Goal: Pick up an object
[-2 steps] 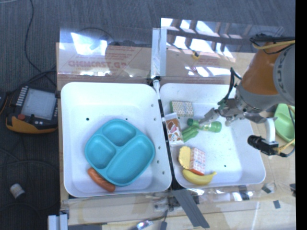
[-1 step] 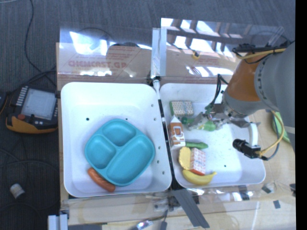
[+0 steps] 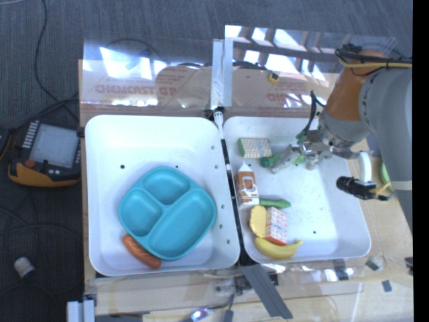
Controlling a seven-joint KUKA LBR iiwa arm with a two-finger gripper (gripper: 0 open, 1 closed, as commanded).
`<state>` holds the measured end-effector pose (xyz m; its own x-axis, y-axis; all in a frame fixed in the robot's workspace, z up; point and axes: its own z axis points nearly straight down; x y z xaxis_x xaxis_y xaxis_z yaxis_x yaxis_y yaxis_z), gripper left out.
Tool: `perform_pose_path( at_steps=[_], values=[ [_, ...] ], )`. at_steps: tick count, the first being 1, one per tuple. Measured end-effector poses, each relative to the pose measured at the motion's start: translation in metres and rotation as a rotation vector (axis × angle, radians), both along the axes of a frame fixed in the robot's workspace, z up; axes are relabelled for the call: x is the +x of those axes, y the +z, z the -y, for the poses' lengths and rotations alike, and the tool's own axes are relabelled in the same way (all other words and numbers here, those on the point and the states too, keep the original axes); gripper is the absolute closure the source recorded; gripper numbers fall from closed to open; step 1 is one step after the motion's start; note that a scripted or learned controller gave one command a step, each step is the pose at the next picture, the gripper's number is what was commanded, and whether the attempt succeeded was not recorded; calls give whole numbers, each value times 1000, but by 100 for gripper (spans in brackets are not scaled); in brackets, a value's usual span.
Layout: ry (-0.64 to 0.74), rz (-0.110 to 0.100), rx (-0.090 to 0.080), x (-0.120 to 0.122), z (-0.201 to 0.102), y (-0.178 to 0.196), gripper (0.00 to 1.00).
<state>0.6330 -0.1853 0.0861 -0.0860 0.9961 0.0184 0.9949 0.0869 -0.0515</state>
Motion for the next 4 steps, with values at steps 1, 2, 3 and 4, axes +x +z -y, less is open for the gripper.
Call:
perform_pose_path(
  at_steps=[1,2,3,4],
  values=[
    [-154,11,-37,20,-28,2,0],
    [-42,16,-47,24,-47,3,0],
    [-178,-14,0,27,-12,-1,0],
    [-102,12,-40,25,-50,2,0]
  ],
)
